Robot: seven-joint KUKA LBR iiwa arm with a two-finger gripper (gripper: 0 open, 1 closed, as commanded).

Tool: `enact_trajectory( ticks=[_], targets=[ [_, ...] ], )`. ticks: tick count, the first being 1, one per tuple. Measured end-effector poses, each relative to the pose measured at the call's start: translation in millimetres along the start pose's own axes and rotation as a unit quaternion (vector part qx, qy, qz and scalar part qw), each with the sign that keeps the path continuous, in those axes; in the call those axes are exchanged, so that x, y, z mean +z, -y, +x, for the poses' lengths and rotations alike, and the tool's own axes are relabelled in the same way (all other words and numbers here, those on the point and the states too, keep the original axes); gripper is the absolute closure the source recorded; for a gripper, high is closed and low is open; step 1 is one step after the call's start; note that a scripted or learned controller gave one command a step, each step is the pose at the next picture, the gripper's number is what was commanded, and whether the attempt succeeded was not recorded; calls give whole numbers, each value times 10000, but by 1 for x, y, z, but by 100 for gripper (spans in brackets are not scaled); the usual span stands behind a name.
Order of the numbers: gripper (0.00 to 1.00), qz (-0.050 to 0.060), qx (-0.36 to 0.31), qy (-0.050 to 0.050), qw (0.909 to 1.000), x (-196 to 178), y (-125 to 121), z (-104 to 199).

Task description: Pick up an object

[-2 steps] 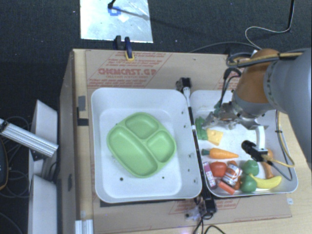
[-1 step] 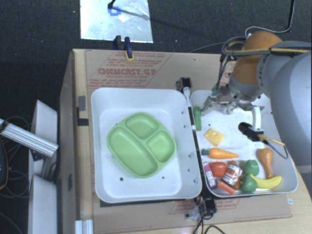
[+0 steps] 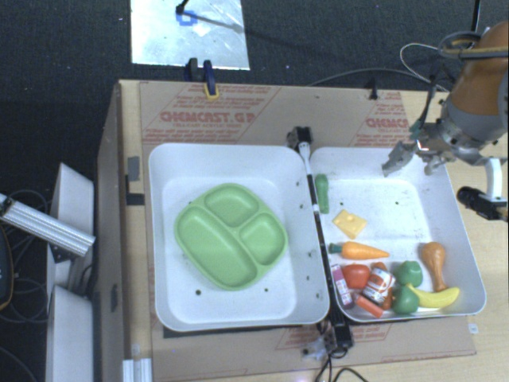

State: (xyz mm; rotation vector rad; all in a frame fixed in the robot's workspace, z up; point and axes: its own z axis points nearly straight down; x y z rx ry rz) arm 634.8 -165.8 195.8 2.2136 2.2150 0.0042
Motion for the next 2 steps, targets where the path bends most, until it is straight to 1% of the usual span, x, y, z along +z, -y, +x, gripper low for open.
enact_trajectory(
  ticks=[1,2],
  targets=[
    [0,48,2,-26,10000,112,28,-9],
    [0,48,1,-26,10000,111,115,6]
  ],
)
